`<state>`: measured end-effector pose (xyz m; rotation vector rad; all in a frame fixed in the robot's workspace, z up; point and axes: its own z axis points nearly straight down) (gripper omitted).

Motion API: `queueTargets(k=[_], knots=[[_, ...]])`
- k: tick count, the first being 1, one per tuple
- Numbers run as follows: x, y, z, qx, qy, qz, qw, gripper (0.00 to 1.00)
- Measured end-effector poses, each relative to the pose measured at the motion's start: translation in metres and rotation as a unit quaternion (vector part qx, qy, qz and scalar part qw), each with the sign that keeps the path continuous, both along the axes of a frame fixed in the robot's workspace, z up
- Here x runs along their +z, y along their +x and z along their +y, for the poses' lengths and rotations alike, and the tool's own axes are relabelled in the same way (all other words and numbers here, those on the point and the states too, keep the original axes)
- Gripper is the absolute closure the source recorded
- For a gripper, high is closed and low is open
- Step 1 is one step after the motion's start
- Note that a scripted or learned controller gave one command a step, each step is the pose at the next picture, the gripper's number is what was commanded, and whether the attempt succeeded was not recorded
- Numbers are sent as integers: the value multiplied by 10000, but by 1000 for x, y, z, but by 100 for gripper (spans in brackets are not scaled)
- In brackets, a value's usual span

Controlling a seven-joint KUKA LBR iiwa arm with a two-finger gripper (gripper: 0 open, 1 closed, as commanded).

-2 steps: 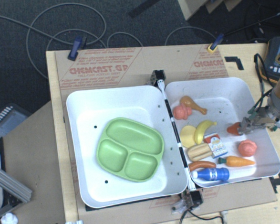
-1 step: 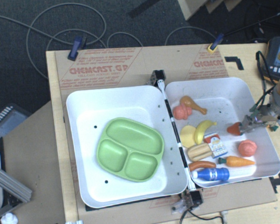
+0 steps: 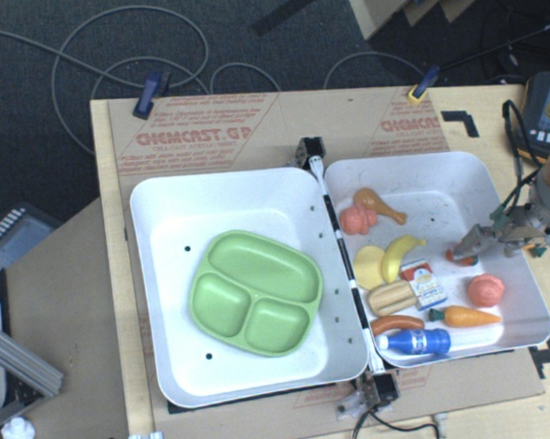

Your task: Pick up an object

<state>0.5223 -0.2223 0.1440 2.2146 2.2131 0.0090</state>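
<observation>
The gripper (image 3: pixel 467 245) hangs over the right bin (image 3: pixel 441 169), just above the toy food.

Its fingers look close together, with something small and red at the tips, but it is too blurry to tell if they hold it. The right bin has a chicken leg (image 3: pixel 379 205) and a pink ball (image 3: pixel 357 221) on the far side, a yellow banana (image 3: pixel 400 255) in the middle, and a bread roll (image 3: pixel 391 297), a small box (image 3: pixel 427 288), a red tomato (image 3: pixel 487 289), a carrot (image 3: pixel 472 316), a hot dog (image 3: pixel 396 324) and a blue bottle (image 3: pixel 415 343) on the near side. The left bin (image 3: pixel 162 212) holds a green tray (image 3: pixel 254 292) with three parts.
</observation>
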Motion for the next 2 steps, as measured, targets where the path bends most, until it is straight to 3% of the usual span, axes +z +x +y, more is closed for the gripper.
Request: queueTargets(k=[1,2], knots=[[-60,44,9,15,35,60,10000,0],[-49,45,8,18,18,47,10000,100]])
